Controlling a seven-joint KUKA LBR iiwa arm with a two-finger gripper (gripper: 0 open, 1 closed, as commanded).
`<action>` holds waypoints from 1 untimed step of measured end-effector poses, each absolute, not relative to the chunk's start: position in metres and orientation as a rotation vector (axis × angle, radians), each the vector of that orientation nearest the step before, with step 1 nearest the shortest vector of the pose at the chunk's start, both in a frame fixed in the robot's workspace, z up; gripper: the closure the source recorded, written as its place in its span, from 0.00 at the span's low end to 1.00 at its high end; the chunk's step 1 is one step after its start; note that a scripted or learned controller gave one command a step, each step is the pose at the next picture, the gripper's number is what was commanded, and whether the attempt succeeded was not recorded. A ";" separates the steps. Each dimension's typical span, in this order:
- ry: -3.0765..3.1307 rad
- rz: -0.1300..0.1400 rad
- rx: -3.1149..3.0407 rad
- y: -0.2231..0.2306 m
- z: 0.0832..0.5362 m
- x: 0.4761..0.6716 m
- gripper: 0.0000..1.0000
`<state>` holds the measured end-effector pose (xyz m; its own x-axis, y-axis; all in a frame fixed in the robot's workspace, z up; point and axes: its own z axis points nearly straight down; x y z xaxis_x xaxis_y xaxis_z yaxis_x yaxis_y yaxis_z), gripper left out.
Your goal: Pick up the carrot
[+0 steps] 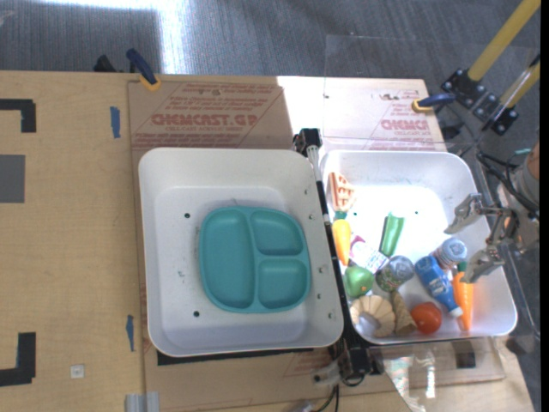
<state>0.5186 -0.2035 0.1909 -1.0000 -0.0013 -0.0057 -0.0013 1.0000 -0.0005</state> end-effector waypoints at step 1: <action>3.096 -0.006 -0.462 -0.221 0.098 0.499 0.00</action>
